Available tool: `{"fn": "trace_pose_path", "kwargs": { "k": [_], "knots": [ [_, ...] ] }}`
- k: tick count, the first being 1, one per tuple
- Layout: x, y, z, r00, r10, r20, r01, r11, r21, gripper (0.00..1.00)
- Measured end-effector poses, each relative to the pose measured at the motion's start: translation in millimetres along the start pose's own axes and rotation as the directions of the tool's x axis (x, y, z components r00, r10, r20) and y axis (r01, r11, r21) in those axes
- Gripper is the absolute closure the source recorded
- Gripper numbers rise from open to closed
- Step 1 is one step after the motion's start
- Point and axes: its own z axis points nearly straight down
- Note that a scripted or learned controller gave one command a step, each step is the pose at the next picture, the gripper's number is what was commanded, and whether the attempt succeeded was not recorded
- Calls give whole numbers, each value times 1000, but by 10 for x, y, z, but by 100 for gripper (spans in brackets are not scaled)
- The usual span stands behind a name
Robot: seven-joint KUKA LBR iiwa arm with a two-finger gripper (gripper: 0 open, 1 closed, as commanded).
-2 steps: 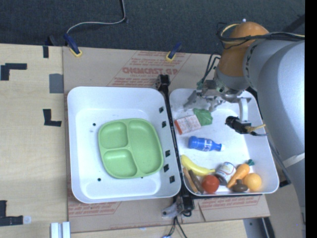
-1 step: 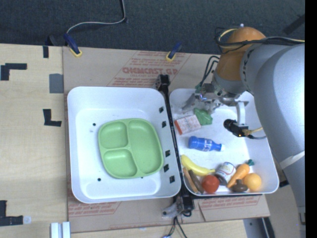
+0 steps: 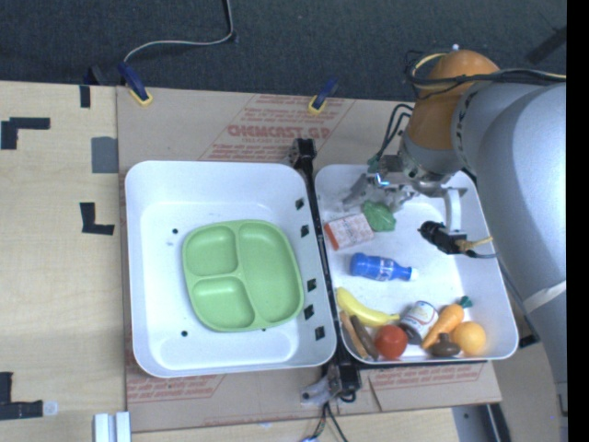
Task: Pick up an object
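Brown cardboard (image 3: 230, 136) covers the bench, and two white bins sit on it side by side. Behind the bench the floor is dark grey.

A small green thing (image 3: 378, 217) lies in the right bin (image 3: 442, 284), near the back wall. The claw (image 3: 373, 190) is right above it, very close, maybe touching it. I cannot tell if the claw is open or closed, and I cannot tell if it has hold of the green thing. The arm (image 3: 515, 173) is big and grey with an orange band (image 3: 451, 90), and it reaches in from the right.

Just beside the green thing, on its left, lies a red and white packet (image 3: 348, 231). A blue bottle (image 3: 379, 267) lies on its side a bit nearer the front. Along the front of this bin there is a row of things packed close together: a banana (image 3: 365, 309), a red tomato (image 3: 391, 341), a can (image 3: 418, 318), a carrot (image 3: 447, 320) and an orange (image 3: 468, 337). The tomato sits under the banana and touches it. The can is between the banana and the carrot.

The left bin (image 3: 156, 210) holds a green plate (image 3: 244, 274) with three parts. It lies flat in the middle of the bin.

Two yellow clips (image 3: 138, 90) hold the back edge of the cardboard. A thin black cable (image 3: 221, 7) runs across the dark floor
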Motion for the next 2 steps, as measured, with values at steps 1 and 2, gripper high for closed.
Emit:
{"fn": "trace_pose_path", "kwargs": {
  "k": [1, 2],
  "knots": [
    [-105, 0, -1, 1000, 0, 0, 0, 1000, 0, 0],
    [-263, 2, -3, 1000, 0, 0, 0, 1000, -1, 0]
  ]
}}
